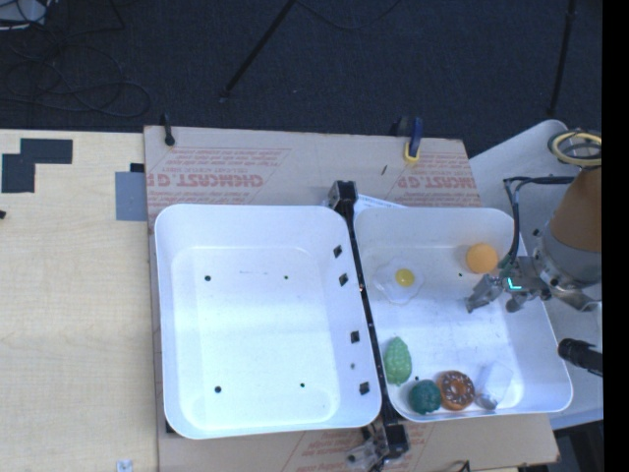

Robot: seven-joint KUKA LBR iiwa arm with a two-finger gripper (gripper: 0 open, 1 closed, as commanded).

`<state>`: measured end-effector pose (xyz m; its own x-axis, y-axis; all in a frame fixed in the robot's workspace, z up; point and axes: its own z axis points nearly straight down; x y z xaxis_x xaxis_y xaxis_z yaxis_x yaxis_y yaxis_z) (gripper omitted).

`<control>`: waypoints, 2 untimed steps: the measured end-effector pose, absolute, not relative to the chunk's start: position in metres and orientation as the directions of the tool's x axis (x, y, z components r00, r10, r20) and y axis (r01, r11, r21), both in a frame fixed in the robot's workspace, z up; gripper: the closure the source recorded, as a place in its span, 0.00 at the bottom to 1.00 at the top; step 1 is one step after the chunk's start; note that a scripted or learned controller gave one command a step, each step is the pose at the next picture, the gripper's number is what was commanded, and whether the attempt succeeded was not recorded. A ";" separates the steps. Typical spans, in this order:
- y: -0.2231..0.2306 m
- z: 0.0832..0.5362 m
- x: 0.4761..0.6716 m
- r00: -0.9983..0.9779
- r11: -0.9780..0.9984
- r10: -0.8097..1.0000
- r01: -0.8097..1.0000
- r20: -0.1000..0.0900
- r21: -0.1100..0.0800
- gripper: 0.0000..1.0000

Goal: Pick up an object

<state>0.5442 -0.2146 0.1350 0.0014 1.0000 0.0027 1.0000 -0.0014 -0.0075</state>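
A: Gripper (494, 296) at the frame's right, inside the right bin (531, 401); fingers spread, nothing between them.

B: Nearest object?

A: The orange ball (482, 258), just above it. Nothing lifted yet; the whole grasp remains.

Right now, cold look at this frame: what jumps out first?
The right bin draws the eye: an orange ball near its far right, a small yellow piece mid-bin, and a green lump, teal ball and brown donut along its near edge. The end effector hangs just below the orange ball. The left bin sits alongside.
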 end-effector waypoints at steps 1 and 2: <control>-0.216 0.145 0.544 0.002 -0.002 1.000 1.000 0.003 -0.008 1.00; -0.216 0.144 0.544 0.002 -0.002 1.000 1.000 0.003 -0.009 0.00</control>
